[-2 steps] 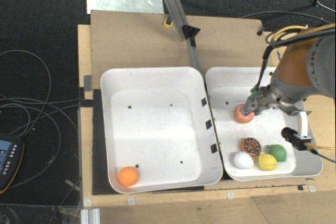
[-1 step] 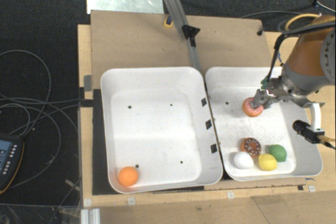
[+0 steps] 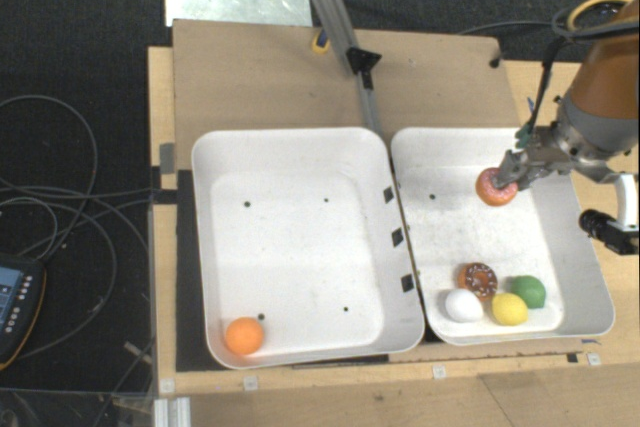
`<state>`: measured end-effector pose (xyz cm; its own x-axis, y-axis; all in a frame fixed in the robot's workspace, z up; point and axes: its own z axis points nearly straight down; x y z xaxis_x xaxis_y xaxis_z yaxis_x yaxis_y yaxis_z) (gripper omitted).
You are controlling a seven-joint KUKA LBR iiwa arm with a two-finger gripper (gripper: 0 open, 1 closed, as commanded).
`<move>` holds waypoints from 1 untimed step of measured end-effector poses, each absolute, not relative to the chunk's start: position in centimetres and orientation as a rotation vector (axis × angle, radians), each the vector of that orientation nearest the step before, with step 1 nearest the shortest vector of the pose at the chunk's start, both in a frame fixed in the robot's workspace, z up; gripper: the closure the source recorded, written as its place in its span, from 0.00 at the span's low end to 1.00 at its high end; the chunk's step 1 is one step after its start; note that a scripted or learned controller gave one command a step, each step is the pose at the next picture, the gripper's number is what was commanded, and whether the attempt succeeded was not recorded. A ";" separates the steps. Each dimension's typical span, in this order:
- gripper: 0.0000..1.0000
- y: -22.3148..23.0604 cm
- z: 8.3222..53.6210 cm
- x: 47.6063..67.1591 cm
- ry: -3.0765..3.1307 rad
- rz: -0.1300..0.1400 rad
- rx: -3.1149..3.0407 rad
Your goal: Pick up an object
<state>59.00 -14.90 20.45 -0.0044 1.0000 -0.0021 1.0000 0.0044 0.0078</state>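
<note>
Tan counter (image 3: 260, 75) carried two white bins. In the right bin (image 3: 590, 310) I saw the tool (image 3: 510, 177) at a pink doughnut (image 3: 495, 188), well above the toy cluster (image 3: 497, 293); whether it gripped, I couldn't tell. I judged the doughnut light, soft; take its rim.

We see the grey arm with orange band (image 3: 607, 80) reaching in from the right, wrist angled down-left, two-finger gripper (image 3: 512, 171) low over the bench.

Gripper (image 3: 512, 171) hides part of pink donut (image 3: 495, 188).
</note>
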 end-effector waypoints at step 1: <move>1.00 -10.6 21.7 57.4 2.231 0.004 2.211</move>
<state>57.42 -10.62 21.72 -0.0090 1.0000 0.0019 1.0000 0.0090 0.0018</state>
